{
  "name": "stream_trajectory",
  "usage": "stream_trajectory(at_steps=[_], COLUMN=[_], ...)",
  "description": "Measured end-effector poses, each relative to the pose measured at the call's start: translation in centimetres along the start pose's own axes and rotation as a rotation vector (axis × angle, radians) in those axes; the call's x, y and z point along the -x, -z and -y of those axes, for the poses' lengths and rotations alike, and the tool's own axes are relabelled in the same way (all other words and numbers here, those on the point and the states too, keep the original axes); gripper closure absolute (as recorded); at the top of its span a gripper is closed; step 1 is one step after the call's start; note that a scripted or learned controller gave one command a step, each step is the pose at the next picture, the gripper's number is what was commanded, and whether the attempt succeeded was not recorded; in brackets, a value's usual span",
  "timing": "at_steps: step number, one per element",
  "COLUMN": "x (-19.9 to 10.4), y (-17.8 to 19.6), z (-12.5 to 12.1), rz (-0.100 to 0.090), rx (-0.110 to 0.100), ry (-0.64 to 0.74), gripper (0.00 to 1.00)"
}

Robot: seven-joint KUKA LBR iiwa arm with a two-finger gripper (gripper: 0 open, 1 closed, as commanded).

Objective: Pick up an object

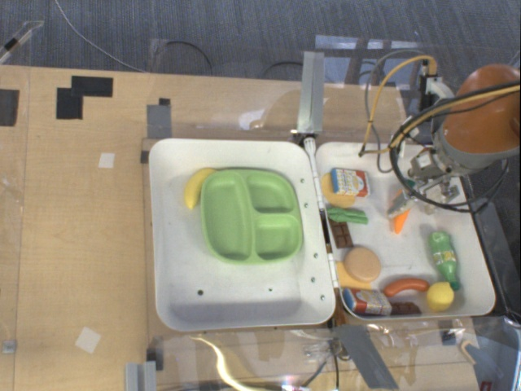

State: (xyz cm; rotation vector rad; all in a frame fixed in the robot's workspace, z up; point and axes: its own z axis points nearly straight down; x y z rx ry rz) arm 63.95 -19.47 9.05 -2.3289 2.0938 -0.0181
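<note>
My gripper [433,187] hangs over the far right part of the right bin [480,296], under the orange wrist band and a tangle of cables. An orange carrot [398,219] lies just to its lower left. Also in this bin are a white and red carton [348,183], a green pea pod [348,215], a brown chocolate bar [342,235], a round bun [362,264], a red sausage [405,286], a yellow lemon [440,296], a green bottle [443,255] and a can [370,303].
The left bin [175,292] holds a green divided plate [248,216] with a yellow banana [194,187] against its left rim. A metal divider [319,218] separates the bins. Wooden bench top stretches to the left.
</note>
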Motion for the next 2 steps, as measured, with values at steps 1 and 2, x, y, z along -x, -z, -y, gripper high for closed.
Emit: stream_trajectory(at_steps=[1,2], x=[0.2,4.9], y=[1.4,13.4], z=[0.3,0.3], rz=[0.004,-0.001], rx=[-0.008,-0.006], ry=[-0.005,-0.022], gripper=[1.00,1.00])
